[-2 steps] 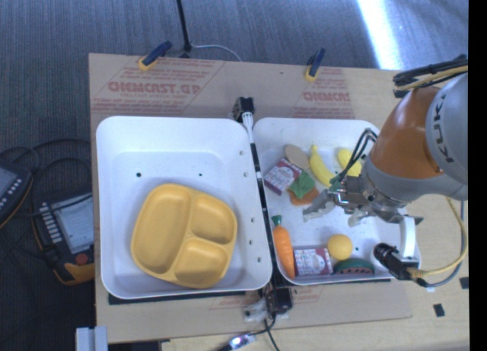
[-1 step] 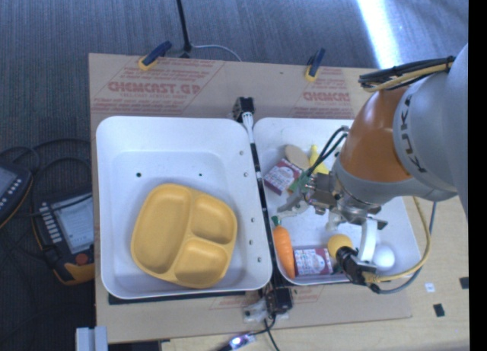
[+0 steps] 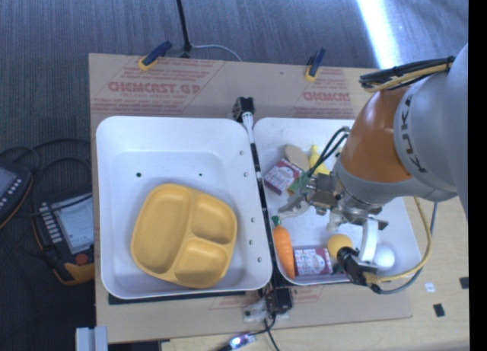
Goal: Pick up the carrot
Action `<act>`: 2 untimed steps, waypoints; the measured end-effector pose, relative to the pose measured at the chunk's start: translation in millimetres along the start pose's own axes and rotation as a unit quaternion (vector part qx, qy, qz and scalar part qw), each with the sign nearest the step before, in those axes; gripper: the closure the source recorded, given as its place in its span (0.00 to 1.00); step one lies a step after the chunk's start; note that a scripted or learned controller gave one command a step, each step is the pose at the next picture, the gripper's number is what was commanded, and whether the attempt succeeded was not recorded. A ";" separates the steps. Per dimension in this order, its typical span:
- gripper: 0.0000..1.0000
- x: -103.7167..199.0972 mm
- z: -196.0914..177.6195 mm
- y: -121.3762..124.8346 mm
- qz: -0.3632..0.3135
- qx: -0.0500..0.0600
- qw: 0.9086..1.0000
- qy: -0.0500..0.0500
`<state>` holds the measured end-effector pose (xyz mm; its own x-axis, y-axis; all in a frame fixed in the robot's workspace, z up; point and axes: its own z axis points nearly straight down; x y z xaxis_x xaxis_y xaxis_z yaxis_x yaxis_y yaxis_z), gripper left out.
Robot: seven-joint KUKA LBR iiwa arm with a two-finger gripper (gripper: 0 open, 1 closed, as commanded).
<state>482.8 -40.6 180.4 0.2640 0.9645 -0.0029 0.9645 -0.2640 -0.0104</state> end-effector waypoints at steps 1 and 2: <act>0.00 0.0 0.0 0.0 0.000 0.000 1.000 0.000; 0.00 0.0 0.0 0.0 0.000 0.000 1.000 0.000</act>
<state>482.8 -40.7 180.4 0.2640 0.9645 -0.0029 0.9645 -0.2640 -0.0104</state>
